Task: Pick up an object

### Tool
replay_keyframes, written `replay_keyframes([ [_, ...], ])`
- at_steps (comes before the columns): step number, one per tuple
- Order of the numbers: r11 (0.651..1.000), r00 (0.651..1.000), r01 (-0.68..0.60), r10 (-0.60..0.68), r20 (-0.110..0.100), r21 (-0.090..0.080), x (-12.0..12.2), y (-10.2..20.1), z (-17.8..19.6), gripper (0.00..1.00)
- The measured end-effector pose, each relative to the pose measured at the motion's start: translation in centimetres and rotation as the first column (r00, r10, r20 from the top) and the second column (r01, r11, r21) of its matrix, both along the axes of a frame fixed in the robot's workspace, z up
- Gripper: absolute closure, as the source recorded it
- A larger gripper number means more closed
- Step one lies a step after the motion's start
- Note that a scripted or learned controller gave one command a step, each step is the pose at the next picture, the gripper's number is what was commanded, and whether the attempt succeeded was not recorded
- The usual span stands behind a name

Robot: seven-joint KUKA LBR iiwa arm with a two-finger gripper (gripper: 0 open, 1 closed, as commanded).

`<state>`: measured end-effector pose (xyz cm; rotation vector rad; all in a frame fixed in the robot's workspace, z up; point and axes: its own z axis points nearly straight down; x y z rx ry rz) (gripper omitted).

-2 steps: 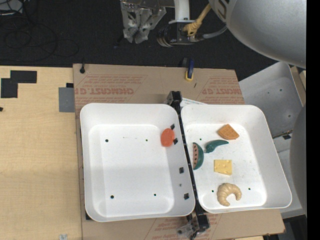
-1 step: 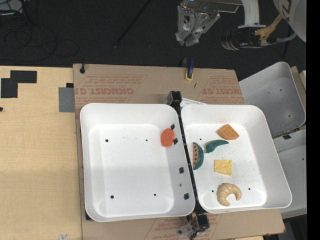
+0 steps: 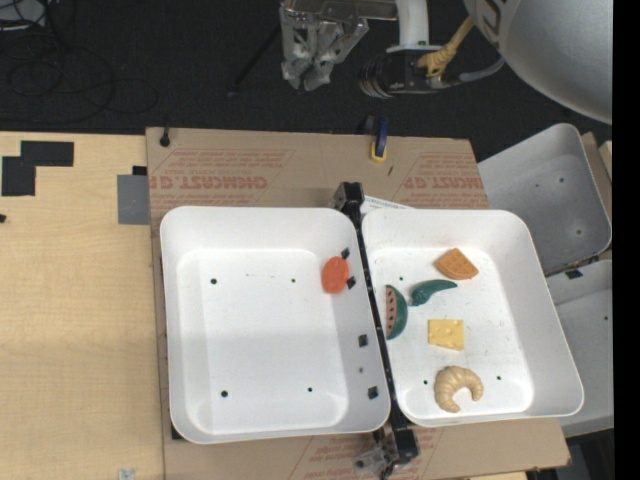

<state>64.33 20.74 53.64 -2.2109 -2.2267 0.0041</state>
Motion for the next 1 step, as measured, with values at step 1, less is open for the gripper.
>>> replay_keyframes([
  [1, 1.0, 1.0, 0.015, -0.015, 0.001, -0.004, -4.9, -9.5, 0.26, 1.0],
])
